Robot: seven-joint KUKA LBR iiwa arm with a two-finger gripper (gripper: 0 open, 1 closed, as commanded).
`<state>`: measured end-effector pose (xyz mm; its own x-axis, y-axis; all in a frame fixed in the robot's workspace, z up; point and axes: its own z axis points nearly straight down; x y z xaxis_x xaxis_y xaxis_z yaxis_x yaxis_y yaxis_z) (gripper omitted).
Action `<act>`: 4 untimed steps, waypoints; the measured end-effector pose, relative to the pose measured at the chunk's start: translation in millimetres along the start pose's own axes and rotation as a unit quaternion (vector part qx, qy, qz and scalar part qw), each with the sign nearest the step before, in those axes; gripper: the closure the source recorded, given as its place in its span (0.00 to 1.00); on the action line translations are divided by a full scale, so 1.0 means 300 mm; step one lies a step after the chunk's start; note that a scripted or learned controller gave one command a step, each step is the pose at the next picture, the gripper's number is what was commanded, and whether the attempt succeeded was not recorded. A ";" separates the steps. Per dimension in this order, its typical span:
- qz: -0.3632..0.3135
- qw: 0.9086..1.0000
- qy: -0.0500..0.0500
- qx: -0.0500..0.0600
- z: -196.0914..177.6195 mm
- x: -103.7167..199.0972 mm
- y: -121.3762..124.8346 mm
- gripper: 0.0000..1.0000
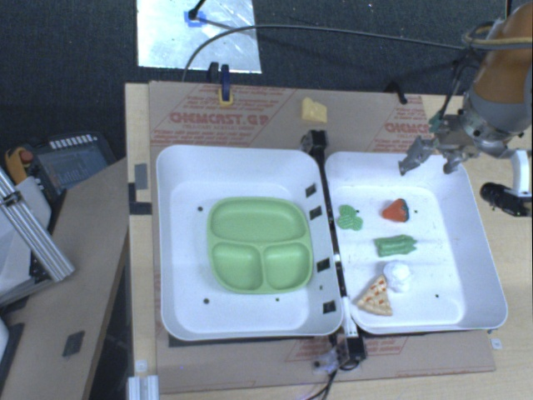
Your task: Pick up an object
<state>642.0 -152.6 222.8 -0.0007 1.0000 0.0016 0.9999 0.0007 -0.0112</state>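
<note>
1. The left bin [179,177] holds a green divided tray [258,244] lying flat near its middle.
2. The right bin [466,232] lies just beside it and holds five small toy foods: a green broccoli piece [349,217], a red strawberry [396,211], a green pea pod [394,244], a white piece [398,275] and a pizza slice [376,297] touching that white piece.
3. The end effector [433,162] hangs over the right bin's far rim, well apart from the foods, its fingers [413,161] spread wide with nothing between them.
4. Both bins rest on a cardboard-covered surface [250,115].
</note>
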 end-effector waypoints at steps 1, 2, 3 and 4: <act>-0.001 1.000 -0.001 -0.006 -0.028 0.001 0.008 0.00; -0.002 1.000 -0.001 -0.005 0.113 0.018 0.011 0.00; -0.003 1.000 -0.001 -0.005 0.292 0.052 0.007 0.00; -0.002 1.000 -0.001 -0.004 0.465 0.054 0.008 0.00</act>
<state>642.8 -136.2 83.3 -0.0054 1.0000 0.0004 1.0000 0.0054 -0.0026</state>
